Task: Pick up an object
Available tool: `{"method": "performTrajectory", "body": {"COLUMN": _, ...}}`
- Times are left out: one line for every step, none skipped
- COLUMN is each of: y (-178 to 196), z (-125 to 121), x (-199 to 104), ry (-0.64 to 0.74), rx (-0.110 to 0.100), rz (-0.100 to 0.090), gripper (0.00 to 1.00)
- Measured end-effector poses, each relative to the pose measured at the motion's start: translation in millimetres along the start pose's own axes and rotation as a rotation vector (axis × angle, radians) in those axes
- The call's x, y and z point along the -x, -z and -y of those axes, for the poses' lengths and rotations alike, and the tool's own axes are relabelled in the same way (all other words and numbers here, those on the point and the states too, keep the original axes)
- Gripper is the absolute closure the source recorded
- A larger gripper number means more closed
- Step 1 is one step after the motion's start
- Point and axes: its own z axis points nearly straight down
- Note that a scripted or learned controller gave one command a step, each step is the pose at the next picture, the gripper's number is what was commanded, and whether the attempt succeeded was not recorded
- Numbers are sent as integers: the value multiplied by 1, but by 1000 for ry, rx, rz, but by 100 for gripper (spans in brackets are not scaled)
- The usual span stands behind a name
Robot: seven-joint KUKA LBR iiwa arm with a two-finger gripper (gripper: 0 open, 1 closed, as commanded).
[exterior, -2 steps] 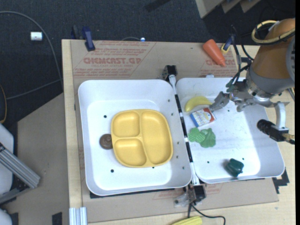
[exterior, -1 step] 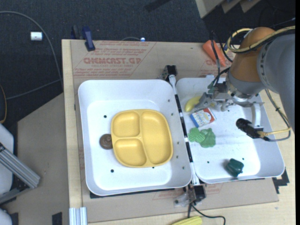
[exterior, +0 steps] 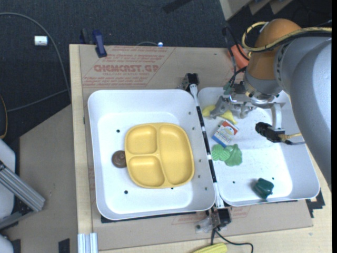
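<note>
A small yellow piece is being seen lying in the far left corner of the right bin, close against that bin's left wall. The tool is being held just beside it, on its right, low over the bin's far end. Whether the tool is apart or together cannot be told from this slant.

Just nearer the camera, a small white carton with blue and red print is being seen lying tilted, near the yellow piece but apart from it. Nearer again, a green leafy piece is being seen resting close to the left wall. A dark green block is being seen well apart from these, by the near rim. Between the carton, the leafy piece and the block, a wide stretch of bare white floor is being left open across the middle and right of the bin. The grey arm is being held over the bin's far right corner, and the rim there is being covered by it.

The left bin is being kept edge to edge with the right one. Its middle is being taken up by a yellow divided plate, with a brown round thing at the plate's left edge. Strips of bare floor are being left round the plate, widest on the far side. Both bins are being carried on the table
</note>
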Motion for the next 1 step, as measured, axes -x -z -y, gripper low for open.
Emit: {"method": "performTrajectory", "body": {"y": 8, "z": 1, "x": -2, "ry": 1, "rx": -3, "rz": -2, "gripper": 100}}
